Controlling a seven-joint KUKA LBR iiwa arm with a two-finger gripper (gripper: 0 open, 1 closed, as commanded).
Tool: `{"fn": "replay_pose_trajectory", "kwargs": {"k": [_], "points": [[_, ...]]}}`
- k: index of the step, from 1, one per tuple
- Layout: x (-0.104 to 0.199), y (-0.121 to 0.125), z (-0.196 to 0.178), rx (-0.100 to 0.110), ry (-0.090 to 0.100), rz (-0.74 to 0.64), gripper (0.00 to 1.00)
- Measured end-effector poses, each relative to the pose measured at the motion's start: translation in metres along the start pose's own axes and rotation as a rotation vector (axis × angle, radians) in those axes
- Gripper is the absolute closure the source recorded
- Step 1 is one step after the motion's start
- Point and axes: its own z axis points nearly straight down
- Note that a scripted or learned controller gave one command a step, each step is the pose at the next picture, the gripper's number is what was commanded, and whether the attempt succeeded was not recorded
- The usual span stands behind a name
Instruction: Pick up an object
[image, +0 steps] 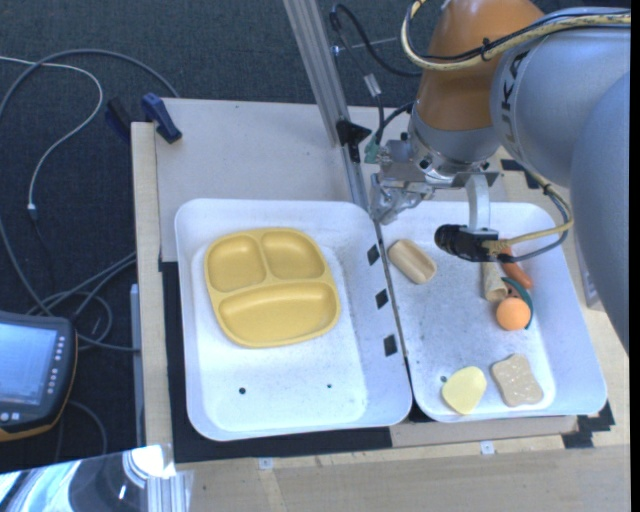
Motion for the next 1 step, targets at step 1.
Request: {"fn": "replay_pose_trajectory", "kwargs": {"k": [1], "points": [[0.0486,-0.0163,0.0116,0.002,0.000,0.000,1.00]]}}
